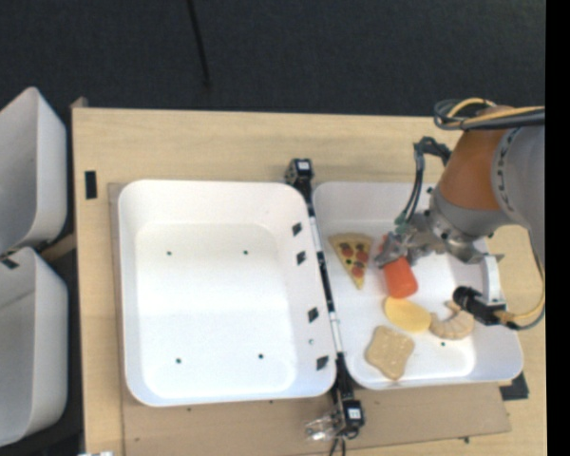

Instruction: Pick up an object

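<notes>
Toast slice (389, 351) below gripper (395, 252)

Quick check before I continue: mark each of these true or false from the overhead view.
1. All the food items lie in the right bin. True.
2. The pizza slice lies in the left bin. False: it lies in the right bin, near the divider.
3. The gripper is over the right bin, beside the orange piece. True.
4. The bread slice sits at the far edge of the bin. False: it sits near the front edge.
5. The yellow piece lies between the orange piece and the bread slice. True.
</notes>
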Controlling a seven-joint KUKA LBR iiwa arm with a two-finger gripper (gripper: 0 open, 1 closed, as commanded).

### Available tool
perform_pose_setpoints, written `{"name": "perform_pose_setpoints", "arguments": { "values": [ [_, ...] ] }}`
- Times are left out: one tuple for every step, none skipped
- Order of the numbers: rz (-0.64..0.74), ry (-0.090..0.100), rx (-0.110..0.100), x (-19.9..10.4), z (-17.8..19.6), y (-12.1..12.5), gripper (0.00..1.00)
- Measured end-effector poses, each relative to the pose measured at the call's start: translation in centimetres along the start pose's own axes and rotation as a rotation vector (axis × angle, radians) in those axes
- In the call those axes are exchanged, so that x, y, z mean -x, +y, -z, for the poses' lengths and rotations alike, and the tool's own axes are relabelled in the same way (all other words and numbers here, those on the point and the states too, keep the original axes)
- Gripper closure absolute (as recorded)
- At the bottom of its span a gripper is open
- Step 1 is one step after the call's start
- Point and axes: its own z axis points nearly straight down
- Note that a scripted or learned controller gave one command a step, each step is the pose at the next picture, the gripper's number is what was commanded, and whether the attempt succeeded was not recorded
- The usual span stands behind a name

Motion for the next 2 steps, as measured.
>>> {"name": "perform_pose_setpoints", "arguments": {
  "values": [
    [0.0,0.0,0.001,-7.2,0.0,-0.5,1.0],
    [0.005,0.001,0.013,-15.8,10.8,1.7,1.0]
  ]
}}
